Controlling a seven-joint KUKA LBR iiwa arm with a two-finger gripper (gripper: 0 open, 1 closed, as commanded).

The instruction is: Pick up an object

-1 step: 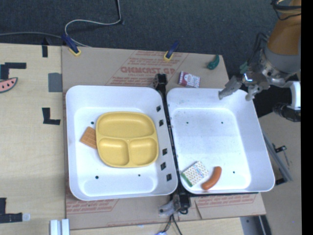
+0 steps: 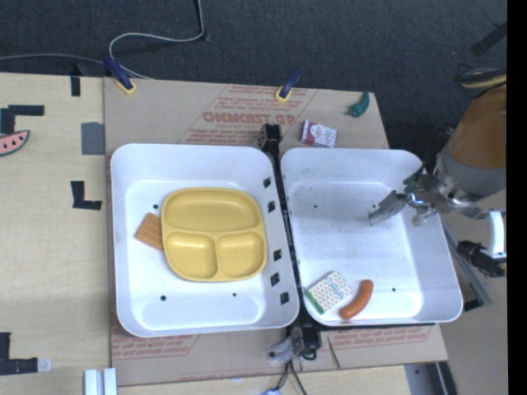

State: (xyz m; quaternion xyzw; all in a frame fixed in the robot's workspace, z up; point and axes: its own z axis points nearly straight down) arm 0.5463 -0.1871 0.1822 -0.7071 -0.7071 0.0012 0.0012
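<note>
My gripper (image 2: 394, 203) hangs over the right part of the right bin (image 2: 346, 164), reaching in from the right below the arm's orange band. It has nothing visibly in it. An orange sausage (image 2: 356, 299) lies near that bin's front edge, with a small patterned packet (image 2: 328, 290) just left of it; both are well in front of the gripper and apart from it. In the left bin (image 2: 132, 220) sits a yellow divided plate (image 2: 216, 232), and a brown cracker (image 2: 150, 231) pokes out from under its left side.
A small red and white packet (image 2: 318, 133) and a teal piece (image 2: 359, 104) lie on the cardboard behind the right bin. Yellow clamps (image 2: 287, 88) hold the cardboard's far edge. A black divider (image 2: 277, 212) runs between the bins.
</note>
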